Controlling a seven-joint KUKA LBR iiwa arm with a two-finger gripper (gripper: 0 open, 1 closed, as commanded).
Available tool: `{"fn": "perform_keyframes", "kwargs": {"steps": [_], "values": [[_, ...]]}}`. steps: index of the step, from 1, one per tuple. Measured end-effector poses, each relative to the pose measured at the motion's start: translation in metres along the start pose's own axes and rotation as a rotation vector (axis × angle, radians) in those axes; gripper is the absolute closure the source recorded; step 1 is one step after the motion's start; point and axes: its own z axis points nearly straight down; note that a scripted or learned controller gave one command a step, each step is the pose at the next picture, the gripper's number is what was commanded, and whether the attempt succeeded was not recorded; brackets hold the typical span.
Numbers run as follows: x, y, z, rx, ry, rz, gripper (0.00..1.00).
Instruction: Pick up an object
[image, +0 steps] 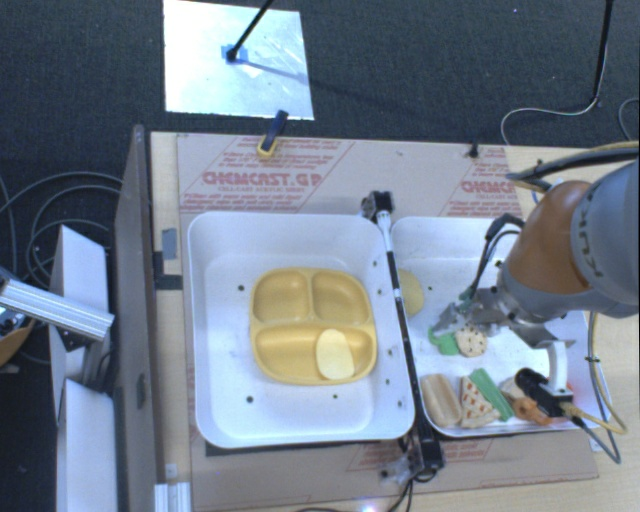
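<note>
My gripper (465, 318) hangs low in the right bin (450, 240), near its middle. Directly under its tip lie a small green piece (443, 341) and a round tan cookie-like piece (471, 343); whether it touches either I cannot tell. A pale yellow round piece (411, 294) rests against the bin's left wall. Along the front edge lie a tan bread slice (440, 398), a sandwich wedge (479, 404), a green stick (493, 392) and an orange piece (537, 410).
The left bin (225, 300) holds a yellow divided plate (290, 300) with a pale yellow oval piece (335, 354) in its front compartment. A black divider rail (392, 290) separates the bins. The grey arm with its orange band (545, 250) covers the right bin's right side.
</note>
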Motion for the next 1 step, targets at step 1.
{"fn": "perform_keyframes", "kwargs": {"steps": [1], "values": [[0.0078, 0.0111, 0.0007, 0.006, 0.0, -0.005, 0.0]]}}
